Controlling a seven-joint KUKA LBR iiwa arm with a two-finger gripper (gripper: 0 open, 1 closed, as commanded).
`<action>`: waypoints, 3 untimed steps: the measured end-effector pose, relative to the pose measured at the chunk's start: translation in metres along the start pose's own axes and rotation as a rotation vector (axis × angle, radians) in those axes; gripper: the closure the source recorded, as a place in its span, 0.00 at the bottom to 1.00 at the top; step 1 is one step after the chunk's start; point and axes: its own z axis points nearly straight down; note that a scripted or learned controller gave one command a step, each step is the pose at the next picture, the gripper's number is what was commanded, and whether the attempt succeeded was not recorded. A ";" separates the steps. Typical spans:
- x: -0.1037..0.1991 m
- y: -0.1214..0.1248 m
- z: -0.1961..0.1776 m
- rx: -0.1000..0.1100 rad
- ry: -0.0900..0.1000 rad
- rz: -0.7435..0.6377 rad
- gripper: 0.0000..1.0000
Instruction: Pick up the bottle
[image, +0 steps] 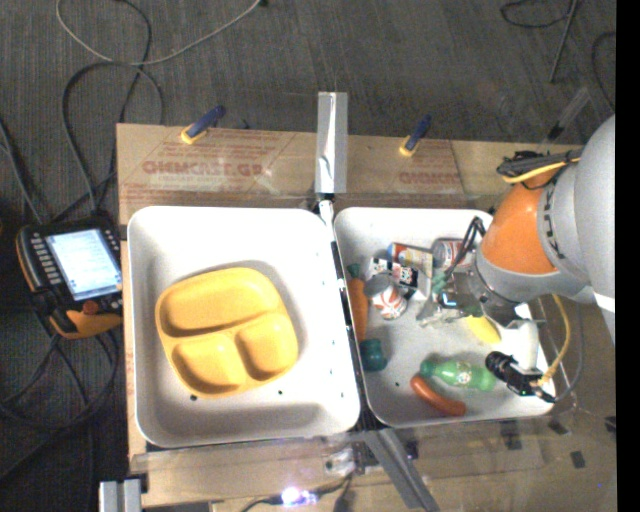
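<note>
The bottle (456, 375) is green and lies on its side near the front of the right bin (400, 415). A red-orange sausage-shaped piece (438, 396) rests against its front side. My gripper (446, 292) hangs over the middle of the right bin, behind the bottle and apart from it, beside a cluster of small cans. The arm's orange band and grey body cover the bin's right rear corner.
Around the gripper lie a printed can (407, 259), a white and red ball (388, 299), a yellow piece (483, 328), an orange carrot-like stick (357, 301) and a teal cup (372, 353). The left bin (150, 400) holds a yellow divided tray (228, 327).
</note>
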 end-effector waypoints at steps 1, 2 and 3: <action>-0.003 0.015 -0.058 0.019 0.003 0.051 1.00; -0.003 0.015 -0.058 0.019 0.002 0.051 0.00; 0.021 -0.037 0.001 0.003 0.003 -0.078 0.00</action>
